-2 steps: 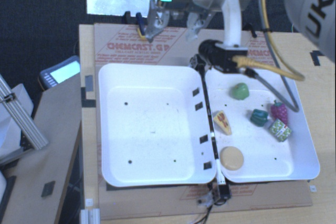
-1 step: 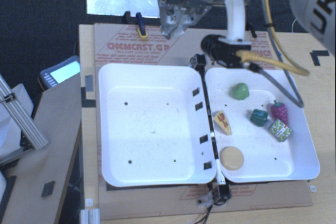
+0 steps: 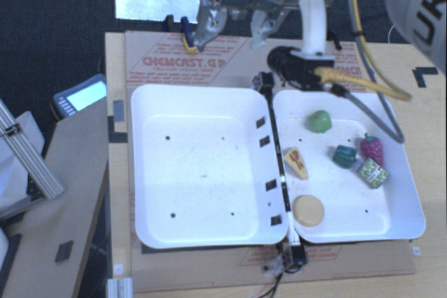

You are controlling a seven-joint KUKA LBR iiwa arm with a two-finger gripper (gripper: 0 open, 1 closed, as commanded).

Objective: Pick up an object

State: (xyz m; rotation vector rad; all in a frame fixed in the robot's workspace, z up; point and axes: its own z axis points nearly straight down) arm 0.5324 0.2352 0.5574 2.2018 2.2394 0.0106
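Note:
My gripper (image 3: pixel 230 26) hangs high at the top of the camera view, over the cardboard behind the bins, its two fingers (image 3: pixel 207 21) spread apart with nothing between them. The right bin (image 3: pixel 401 209) holds a green rounded piece (image 3: pixel 320 121), a yellow wedge with red marks (image 3: pixel 296 163), a teal block (image 3: pixel 344 155), a magenta berry-like piece (image 3: pixel 372 147), a green-patterned cube (image 3: pixel 372 173) and a tan disc (image 3: pixel 308 210). All lie well below and to the right of the gripper.
The left bin (image 3: pixel 150 171) sits beside the right one, joined along a black-clipped divider (image 3: pixel 274 150). Cardboard (image 3: pixel 167 65) lies under both. Yellow and grey cables (image 3: pixel 363 84) trail over the right bin's far rim. A phone-like device (image 3: pixel 80 97) rests at left.

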